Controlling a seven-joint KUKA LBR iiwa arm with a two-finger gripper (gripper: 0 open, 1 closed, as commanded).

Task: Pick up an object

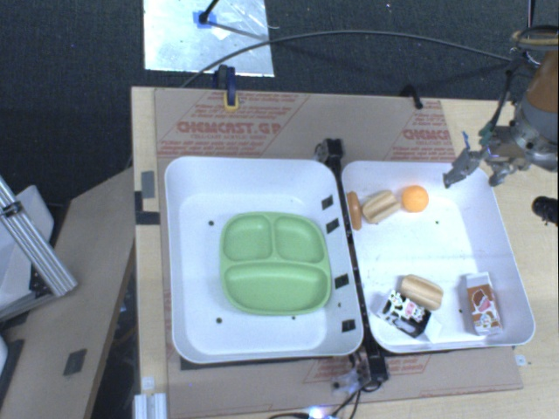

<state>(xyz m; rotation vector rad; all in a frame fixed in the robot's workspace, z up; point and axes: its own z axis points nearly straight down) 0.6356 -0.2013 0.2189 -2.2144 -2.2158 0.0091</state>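
The right bin [489, 234] holds an orange ball [415, 199], a tan bread roll [380, 206] beside a thin orange stick [353, 210], a hot-dog bun [421, 291], a black-and-white packet [403, 312] and a small brown carton [480, 305]. My gripper [476, 171] hangs at the bin's upper right corner, to the right of the ball and apart from it. Its fingers are spread, with nothing between them.
The left bin [188, 234] holds a green divided plate [276, 262]. Black clips run along the wall between the bins [336, 234]. A foil sheet [208, 24] lies beyond the bench at the back. A metal rail [31, 243] stands at the far left.
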